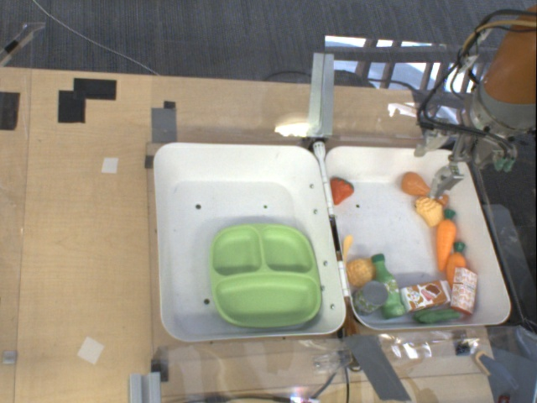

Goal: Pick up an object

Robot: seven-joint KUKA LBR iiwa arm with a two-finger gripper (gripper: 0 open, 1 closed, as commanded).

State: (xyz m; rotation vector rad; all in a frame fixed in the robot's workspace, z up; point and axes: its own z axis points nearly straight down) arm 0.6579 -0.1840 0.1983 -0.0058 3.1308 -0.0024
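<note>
My gripper (443,183) hangs over the far right part of the right bin (377,225), below the arm's orange band. It sits just right of an orange bun-shaped toy (414,183) and just above a pale yellow toy (430,213). Nothing can be seen held in it. A carrot (445,240) lies in front of these, along the bin's right side. A red toy (341,191) rests near the bin's far left corner.
The right bin's front holds a yellow ball-like toy (360,270), a green bottle (388,288), a grey can (370,296), a small carton (426,294) and a red-white box (464,288). The left bin (193,183) bears a green divided plate (264,273).
</note>
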